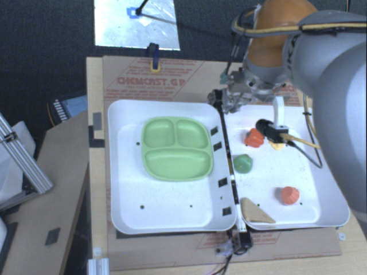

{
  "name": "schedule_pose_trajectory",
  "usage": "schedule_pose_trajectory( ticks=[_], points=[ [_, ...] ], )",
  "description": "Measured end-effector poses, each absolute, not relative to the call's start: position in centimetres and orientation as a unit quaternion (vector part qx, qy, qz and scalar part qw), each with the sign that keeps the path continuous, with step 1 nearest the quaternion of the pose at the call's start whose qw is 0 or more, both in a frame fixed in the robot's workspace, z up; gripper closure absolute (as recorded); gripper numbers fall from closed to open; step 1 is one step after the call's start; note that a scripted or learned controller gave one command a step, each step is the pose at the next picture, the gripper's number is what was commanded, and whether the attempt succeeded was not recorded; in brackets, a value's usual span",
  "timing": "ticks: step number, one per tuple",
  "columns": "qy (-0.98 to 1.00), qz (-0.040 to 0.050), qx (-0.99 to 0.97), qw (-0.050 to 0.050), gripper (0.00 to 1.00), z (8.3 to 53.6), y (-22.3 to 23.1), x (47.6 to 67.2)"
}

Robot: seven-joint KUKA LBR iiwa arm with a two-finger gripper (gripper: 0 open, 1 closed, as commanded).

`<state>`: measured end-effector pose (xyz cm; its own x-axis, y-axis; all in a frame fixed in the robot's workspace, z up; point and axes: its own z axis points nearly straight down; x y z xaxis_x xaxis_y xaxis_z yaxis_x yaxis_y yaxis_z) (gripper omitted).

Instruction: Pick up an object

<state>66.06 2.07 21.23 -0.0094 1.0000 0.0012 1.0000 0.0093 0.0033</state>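
My gripper [231,103] hangs over the far left corner of the right bin [321,182], close to the divider between the bins. Nothing shows between it and the bin floor. In the right bin lie a red-orange piece [253,138], a green lump [243,163], an orange-red piece [289,195] and a tan wedge [256,211] in the near left corner. The red-orange piece is the closest to the gripper, a little toward the front and right of it.
The left bin [123,182] holds a green divided plate [176,148]. A small yellow bit [277,146] lies beside the red-orange piece. The grey arm [327,56] covers the far right of the right bin. Cardboard [155,79] lies under both bins.
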Motion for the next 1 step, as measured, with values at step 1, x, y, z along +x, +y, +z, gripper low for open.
schedule_pose_trajectory(
  ticks=[1],
  points=[
    [0.71,0.0014,0.704,0.001,1.0,21.13,8.2,66.07]
  ],
)
